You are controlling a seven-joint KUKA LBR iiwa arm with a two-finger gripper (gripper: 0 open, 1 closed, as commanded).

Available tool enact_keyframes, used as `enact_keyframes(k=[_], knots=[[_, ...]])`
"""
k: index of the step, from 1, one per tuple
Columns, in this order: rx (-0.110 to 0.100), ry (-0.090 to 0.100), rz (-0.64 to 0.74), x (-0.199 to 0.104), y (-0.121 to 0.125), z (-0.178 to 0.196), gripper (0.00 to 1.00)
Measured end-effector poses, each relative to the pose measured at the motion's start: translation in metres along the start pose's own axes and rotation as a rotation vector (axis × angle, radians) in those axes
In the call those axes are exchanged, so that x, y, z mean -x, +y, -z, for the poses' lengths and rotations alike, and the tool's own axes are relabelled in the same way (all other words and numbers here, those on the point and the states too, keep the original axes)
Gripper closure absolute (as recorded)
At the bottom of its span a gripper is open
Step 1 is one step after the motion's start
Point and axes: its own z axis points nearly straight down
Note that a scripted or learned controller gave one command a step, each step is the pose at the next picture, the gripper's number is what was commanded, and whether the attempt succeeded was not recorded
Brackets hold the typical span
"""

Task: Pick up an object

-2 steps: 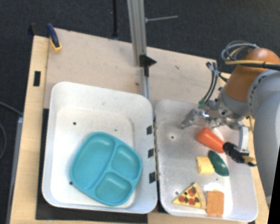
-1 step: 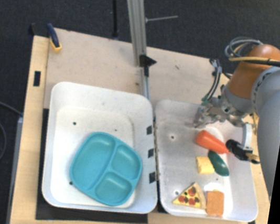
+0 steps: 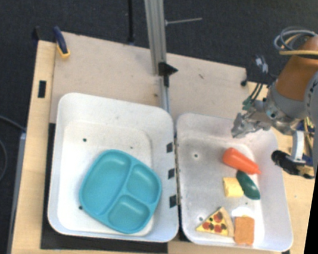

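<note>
- The things to pick from lie in the right bin (image 3: 286, 232): an orange carrot-shaped piece (image 3: 241, 160) lies highest, toward the bin's far side.
- Just below the carrot-shaped piece sit a yellow block (image 3: 232, 188) and a dark green piece (image 3: 249, 186), the two touching or nearly so.
- Nearer the front edge lies a pizza slice toy (image 3: 216, 222), with a tan bread-like square (image 3: 244, 230) right beside it on the right.
- The gripper (image 3: 244, 126) hangs over the far rim of the right bin, above and a little left of the carrot-shaped piece, apart from it.
- Nothing shows between its fingers; from where I stand they blur into one grey lump, so I cannot tell whether they are spread or pressed together.
- The arm (image 3: 300, 75) comes in from the right, its orange band above the wrist.
- The left bin (image 3: 77, 110) holds a teal divided plate (image 3: 121, 190) with three compartments, lying toward the front.
- Both bins rest side by side on the light wooden worktop (image 3: 108, 70).
- A metal rail (image 3: 155, 26) rises at a slant from behind the bins, and a small blue-and-yellow clamp (image 3: 60, 41) sits at the worktop's far left corner.
</note>
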Motion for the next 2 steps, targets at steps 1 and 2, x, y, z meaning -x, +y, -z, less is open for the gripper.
enact_keyframes(k=[1, 2], knots=[[0.001, -0.001, 0.002, 0.002, 0.002, 0.055, 1.0], [-0.006, 0.002, 0.006, -0.054, -0.007, 0.053, 1.0]])
